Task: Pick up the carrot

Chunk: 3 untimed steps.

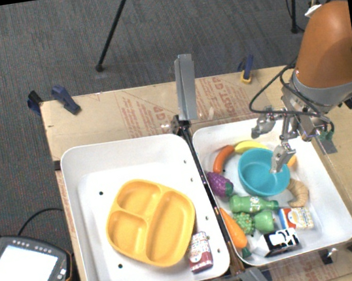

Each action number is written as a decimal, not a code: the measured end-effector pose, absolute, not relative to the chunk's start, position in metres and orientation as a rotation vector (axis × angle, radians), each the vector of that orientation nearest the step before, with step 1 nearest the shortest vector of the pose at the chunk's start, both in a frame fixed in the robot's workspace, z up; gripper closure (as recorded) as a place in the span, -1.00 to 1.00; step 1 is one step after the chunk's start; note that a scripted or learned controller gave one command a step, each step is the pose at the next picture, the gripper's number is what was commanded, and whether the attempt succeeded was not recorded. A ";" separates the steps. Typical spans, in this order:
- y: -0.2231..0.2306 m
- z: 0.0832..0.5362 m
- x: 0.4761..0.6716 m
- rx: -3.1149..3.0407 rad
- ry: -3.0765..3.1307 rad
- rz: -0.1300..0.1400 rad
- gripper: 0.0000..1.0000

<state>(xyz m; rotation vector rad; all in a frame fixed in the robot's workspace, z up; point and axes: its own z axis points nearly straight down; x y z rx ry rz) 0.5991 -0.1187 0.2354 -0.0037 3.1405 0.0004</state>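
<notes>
Overhead, the gripper (283, 156) hangs over the blue bowl (263, 174); grip state unclear. The carrot (233, 227) lies untouched at the right bin's (336, 197) near left.

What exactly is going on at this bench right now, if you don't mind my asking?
A grey KUKA arm with an orange band reaches in from the right, and its gripper hangs over the blue bowl in the right bin. It holds nothing. The carrot it is meant to pick up lies untouched by that bin's left wall, beside purple grapes, a green bottle and other toy food. The left bin holds a yellow divided plate and a small can.
</notes>
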 end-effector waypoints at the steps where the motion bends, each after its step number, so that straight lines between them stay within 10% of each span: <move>1: -0.109 0.087 0.620 -0.383 3.118 0.004 -1.00; 2: -0.078 0.089 0.613 -0.393 3.113 0.001 -1.00; 3: -0.095 0.165 0.541 -0.535 3.087 -0.003 -1.00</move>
